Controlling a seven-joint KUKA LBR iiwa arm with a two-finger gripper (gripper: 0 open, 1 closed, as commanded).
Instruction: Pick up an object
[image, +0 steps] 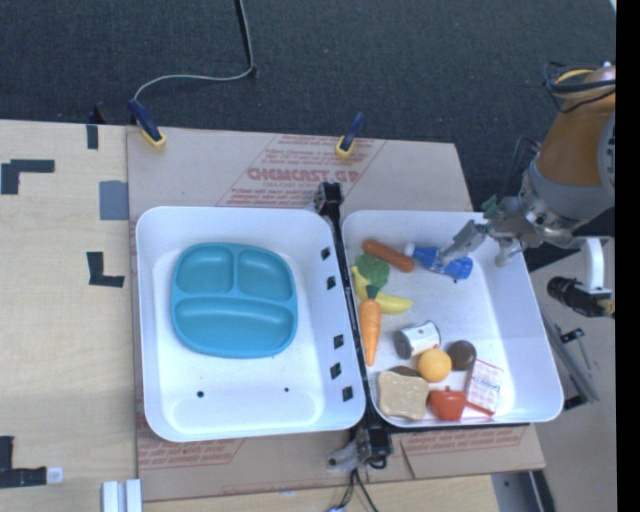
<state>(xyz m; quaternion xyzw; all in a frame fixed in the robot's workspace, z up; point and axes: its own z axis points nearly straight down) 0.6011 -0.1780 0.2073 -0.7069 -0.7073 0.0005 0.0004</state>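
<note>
My gripper (483, 248) hangs over the far right part of the right bin (530, 330), its two grey fingers spread open with nothing between them. Its left finger (462, 241) reaches down close to a small blue object (442, 263) lying near the bin's back. Left of that lie an orange-red sausage (388, 256), a green broccoli (372, 270), a yellow banana (391, 302) and a carrot (370, 330). Toward the front sit an orange ball (434, 364), a brown round piece (461, 353), a toast slice (402, 395) and a red piece (447, 404).
The left bin (160, 400) holds a blue divided plate (235, 300). A pink and white packet (484, 385) lies at the right bin's front right, and a white and brown block (415, 338) sits mid-bin. The arm's orange band (578, 140) rises at the right.
</note>
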